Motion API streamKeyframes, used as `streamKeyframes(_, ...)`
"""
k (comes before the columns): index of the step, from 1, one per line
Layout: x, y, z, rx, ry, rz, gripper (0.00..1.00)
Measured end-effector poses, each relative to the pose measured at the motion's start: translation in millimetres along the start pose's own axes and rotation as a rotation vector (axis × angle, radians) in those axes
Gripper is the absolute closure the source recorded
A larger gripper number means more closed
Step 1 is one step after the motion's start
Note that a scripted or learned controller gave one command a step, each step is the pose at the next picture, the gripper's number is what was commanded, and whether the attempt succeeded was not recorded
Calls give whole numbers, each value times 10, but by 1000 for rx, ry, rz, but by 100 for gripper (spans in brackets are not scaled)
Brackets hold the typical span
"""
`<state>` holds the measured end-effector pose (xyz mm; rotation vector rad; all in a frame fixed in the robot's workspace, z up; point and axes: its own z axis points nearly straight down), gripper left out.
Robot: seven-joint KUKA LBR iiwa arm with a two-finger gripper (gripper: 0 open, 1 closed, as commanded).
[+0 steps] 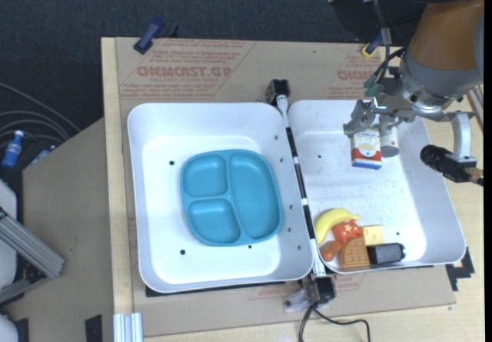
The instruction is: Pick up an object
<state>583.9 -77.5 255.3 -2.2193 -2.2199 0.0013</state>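
We note both bins, the left bin (146, 179) and the right bin (438, 210), as smooth white plastic with a soft sheen. The blue tray (231, 196) in the left bin looks like matt moulded plastic. The bench top (223, 64) reads as brown paper or card, matt, with red print. The small carton (367, 150) appears to be printed card. The banana (336, 219) looks like glossy plastic. The arm (446, 25) shows a smooth grey and orange shell.
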Motion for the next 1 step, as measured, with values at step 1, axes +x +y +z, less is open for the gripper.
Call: streamKeyframes(1,-134,-372,83,0,-1,1,100)
